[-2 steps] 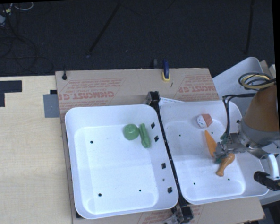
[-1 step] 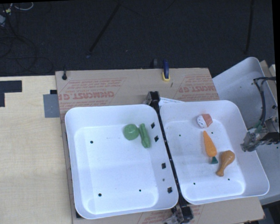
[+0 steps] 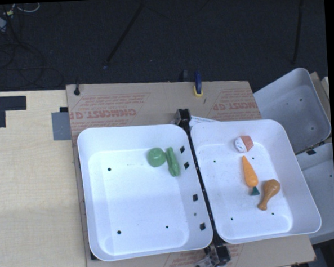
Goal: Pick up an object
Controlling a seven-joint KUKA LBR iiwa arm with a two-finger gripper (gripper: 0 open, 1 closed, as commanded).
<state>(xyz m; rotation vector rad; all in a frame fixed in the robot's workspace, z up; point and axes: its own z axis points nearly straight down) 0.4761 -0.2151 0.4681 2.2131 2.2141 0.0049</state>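
Far out to the left of the black divider strip, the pale wooden tabletop lay flat, with black tape shapes and a grey square stuck on it. Closer in came the brown cardboard sheet, printed in red, lying under both bins. The left bin sat on it, its right wall pressed up against the divider strip. Inside, and here was a candidate, a round green piece sat touching a green stick-shaped piece, the pair just left of the divider strip and towards the bin's far end. Up beyond the far end of the strip, a blue and yellow clamp gripped the cardboard's edge. Over to the right of the strip, the right bin sat snug against it. It carried three things: a small red and white piece farthest back, an orange carrot nearer the camera with its green tip pointing forward, and a brown drumstick just right of the carrot's tip, lying at a slant. All three lay well right of the divider strip and apart from one another. Farther right again, a spare white tray leaned tilted off the bench edge. As for the gripper, how its jaws stood, or whether they had anything, could not be told.
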